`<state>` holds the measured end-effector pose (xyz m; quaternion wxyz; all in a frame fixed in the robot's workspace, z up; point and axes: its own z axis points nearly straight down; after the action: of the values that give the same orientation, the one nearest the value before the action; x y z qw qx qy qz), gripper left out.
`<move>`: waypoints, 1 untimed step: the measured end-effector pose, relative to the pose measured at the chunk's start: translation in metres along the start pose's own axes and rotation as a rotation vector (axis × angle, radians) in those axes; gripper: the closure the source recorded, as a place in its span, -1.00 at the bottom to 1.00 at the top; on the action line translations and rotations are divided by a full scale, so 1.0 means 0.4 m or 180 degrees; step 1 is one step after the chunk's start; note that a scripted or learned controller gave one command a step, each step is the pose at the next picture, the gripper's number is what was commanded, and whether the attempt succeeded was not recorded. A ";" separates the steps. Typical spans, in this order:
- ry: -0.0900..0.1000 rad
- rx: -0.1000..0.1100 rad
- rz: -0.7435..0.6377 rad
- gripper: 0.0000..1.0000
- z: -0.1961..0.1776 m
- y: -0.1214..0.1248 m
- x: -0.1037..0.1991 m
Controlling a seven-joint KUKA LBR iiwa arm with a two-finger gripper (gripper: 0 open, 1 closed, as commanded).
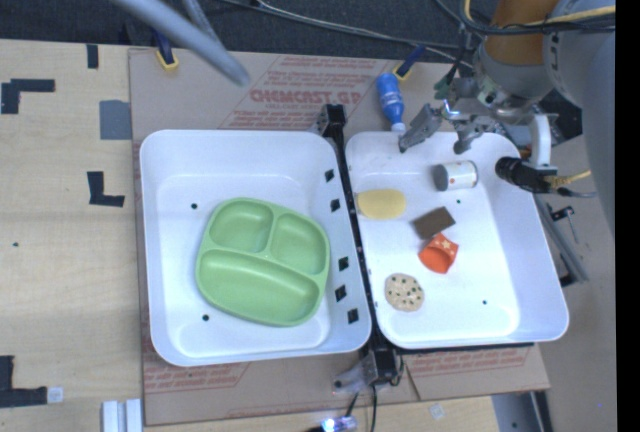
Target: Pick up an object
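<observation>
End effector (440, 132) over far edge of right bin (520, 315), fingers spread wide, holding nothing. Small cylinder (455, 177) just below it; yellow piece (381, 204), brown block (434, 221), orange piece (439, 253), cookie (404, 292) farther down-left.

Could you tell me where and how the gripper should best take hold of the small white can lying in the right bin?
Probably across the round body of the white can, coming straight down: it lies on its side, apart from the other items, so its curved flanks look free.

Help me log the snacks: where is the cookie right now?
The cookie lies in the right bin, near its front left corner, just below and left of the orange piece.
</observation>
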<state>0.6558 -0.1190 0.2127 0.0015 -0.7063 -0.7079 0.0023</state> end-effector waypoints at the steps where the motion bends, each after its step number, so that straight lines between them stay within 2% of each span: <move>1: -0.0001 0.0001 0.0004 -1.00 0.124 0.015 -0.015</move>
<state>0.6614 -0.1249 0.1632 0.0015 -0.7067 -0.7075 0.0024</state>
